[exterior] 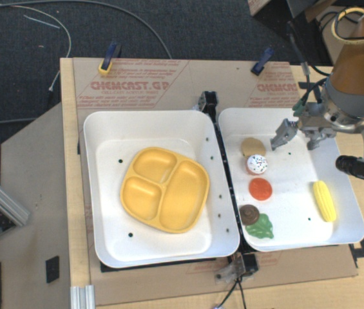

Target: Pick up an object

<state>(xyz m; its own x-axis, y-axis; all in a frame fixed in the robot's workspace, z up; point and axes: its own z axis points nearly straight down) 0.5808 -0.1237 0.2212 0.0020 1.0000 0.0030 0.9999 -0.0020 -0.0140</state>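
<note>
The task names no one thing, so any toy food piece in the right bin (343, 234) could serve. The corn (324, 200) looks the easiest pick: it lies alone near the bin's right side, well apart from the rest, with bare floor all round it. It reads as a light, stiff plastic cob, long and rounded, so it may roll or slip if pinched near an end; taking it across its middle, fingers closing on the long sides, seems the safest hold.

The other pieces sit in a column along the bin's left wall. A tan bun (253, 147) is at the top, a white speckled ball (257, 165) touching just below it, then a red-orange disc (260, 188), a brown round piece (249, 214) and a green leafy piece (261, 227) touching it at the bottom. All look light and hard; the round ones would be slippery, and they are crowded near the wall, leaving little room for fingers.

The gripper (302, 134) hangs over the bin's upper part, right of the bun, its fingers spread apart and grasping nothing.

The left bin (98, 134) holds a yellow tray (164, 188) with three compartments. Both bins rest on a cardboard-covered table (72, 172).
</note>
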